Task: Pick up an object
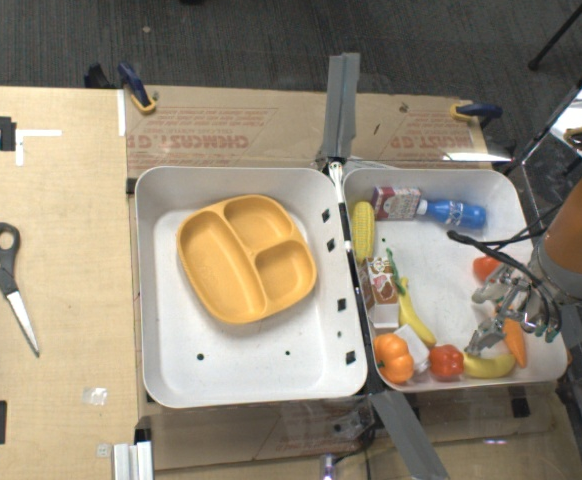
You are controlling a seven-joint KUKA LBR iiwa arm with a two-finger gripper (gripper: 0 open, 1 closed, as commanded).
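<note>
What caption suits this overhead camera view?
Gripper low in the right bin among toy food; yellow plate in the left bin.

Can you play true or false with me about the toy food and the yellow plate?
1. The yellow plate sits in the left bin. True.
2. The corn lies on the yellow plate. False: it lies in the right bin, along its left wall.
3. The gripper is over the right bin. True.
4. The blue bottle lies near the right bin's front edge. False: it lies near the far edge.
5. A tomato sits beside a banana. True.
</note>
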